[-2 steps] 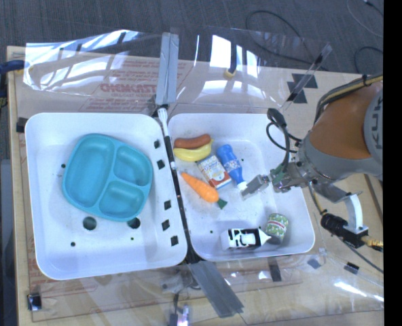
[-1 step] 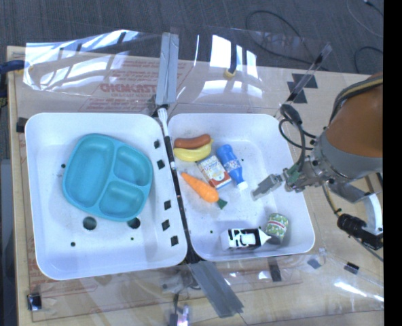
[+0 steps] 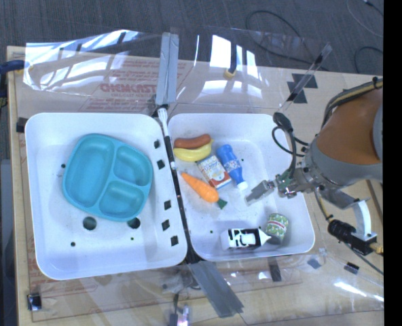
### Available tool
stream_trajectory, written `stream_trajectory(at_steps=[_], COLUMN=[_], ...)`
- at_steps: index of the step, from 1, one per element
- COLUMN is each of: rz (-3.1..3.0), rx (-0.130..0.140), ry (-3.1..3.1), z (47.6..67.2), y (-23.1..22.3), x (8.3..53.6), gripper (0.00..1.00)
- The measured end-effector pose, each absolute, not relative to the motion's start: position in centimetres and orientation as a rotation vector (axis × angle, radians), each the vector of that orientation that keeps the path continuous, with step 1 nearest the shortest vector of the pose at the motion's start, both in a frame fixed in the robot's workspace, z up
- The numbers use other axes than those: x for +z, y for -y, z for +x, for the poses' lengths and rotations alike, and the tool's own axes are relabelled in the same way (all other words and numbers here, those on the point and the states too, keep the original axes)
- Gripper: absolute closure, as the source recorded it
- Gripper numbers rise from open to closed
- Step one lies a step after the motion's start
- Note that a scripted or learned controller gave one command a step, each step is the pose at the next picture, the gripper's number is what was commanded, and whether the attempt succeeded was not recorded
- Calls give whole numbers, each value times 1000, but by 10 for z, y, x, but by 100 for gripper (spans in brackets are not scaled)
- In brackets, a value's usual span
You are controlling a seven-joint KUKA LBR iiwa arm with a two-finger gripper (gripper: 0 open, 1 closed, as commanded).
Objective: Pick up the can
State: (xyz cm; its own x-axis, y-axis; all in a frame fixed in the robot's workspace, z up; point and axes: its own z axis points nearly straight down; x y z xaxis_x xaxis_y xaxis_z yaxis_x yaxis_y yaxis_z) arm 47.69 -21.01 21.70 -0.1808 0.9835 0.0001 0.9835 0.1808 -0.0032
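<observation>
The can (image 3: pixel 278 226) is small, with a green and white patterned label. It lies near the front right corner of the right bin (image 3: pixel 293 148), touching the right end of a black and white carton (image 3: pixel 246 238). My gripper (image 3: pixel 257 191) hangs over the right bin, up and to the left of the can and apart from it. The grey arm with its orange band (image 3: pixel 350 131) reaches in from the right over the bin's right wall.
In the right bin's left half lie a sausage (image 3: pixel 192 142), a banana (image 3: pixel 193 153), a carrot (image 3: pixel 201 188), a small red and white box (image 3: pixel 214 171) and a blue bottle (image 3: pixel 231 165). A blue divided plate (image 3: pixel 108 176) rests in the left bin (image 3: pixel 41 141).
</observation>
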Motion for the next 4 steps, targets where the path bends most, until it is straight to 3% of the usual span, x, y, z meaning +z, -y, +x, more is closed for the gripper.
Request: stream_trajectory(at_steps=[1,2,3,4], rz=[-1960,-1918,-1942,-1918], rx=[3,1,4,2], ry=[2452,2491,2467,2484], z=[477,479,477,477], y=[210,211,210,209], x=[194,269,224,221], gripper=[0,0,0,0])
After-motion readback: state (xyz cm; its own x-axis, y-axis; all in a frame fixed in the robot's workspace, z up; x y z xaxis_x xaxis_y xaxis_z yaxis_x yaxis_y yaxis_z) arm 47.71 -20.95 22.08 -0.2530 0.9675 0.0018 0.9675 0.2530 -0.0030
